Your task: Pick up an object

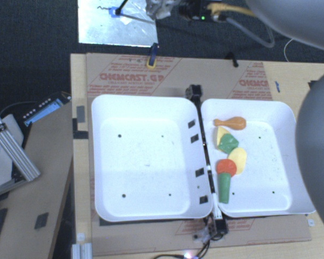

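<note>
Here, two shallow white bins sit side by side on a brown board. The left bin [146, 155] shows bare floor. The right bin [270, 161] holds a cluster of toy food items near its left wall, just beside the divider between the bins. At the top of the cluster lies a brown drumstick [230, 123]. Below it rest a green leafy piece [228, 143] and a yellow piece [238, 156], touching each other. Lower still lies a red-topped piece [225, 167] with a green stem [224, 188] pointing toward the near rim. Grey arm [291, 7] segments cross the upper right corner. The state of the jaws cannot be determined.
</note>
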`<state>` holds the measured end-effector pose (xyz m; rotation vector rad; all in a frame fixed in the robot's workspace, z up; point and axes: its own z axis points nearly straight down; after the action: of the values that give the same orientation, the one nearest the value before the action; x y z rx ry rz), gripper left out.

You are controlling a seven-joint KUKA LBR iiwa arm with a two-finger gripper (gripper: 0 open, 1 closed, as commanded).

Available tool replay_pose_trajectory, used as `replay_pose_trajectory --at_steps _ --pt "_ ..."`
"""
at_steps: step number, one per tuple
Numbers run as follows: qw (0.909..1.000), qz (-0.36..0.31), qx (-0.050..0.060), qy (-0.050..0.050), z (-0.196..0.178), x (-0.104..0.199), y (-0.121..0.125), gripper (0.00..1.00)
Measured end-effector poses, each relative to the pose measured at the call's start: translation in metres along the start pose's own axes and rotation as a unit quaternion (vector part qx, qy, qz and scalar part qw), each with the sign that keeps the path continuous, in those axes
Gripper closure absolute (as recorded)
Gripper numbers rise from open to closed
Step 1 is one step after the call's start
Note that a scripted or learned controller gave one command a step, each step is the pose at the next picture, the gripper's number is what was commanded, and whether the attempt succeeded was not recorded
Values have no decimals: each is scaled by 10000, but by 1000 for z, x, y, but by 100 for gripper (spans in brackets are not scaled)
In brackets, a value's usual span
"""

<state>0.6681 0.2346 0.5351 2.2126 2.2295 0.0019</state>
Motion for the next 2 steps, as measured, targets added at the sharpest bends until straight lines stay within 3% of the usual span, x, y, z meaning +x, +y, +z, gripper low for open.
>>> replay_pose_trajectory --at_steps 2 --pt "10000 0 0 0 0 0 0 100"
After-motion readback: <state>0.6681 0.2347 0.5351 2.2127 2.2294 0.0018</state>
